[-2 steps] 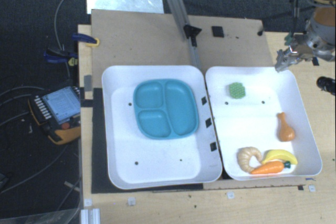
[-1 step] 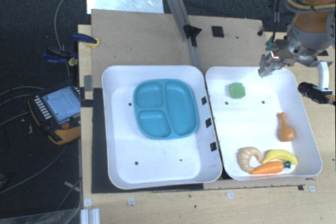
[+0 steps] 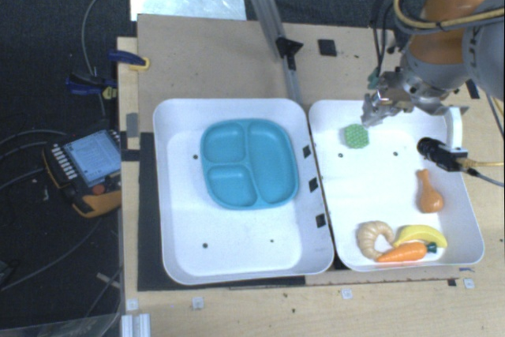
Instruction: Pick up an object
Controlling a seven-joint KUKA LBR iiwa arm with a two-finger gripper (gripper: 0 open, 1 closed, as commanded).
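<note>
Objects on my table: the left bin (image 3: 177,249) holds a blue divided plate (image 3: 248,163). The right bin (image 3: 473,245) holds a green ball (image 3: 357,136), croissant (image 3: 372,236), carrot (image 3: 404,252), banana (image 3: 422,234) and drumstick (image 3: 428,192). The gripper (image 3: 372,113) hovers just above the ball.

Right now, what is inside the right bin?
In the right bin: a green ball, an orange drumstick, a croissant, a banana, a carrot. The arm covers its far corner.
</note>
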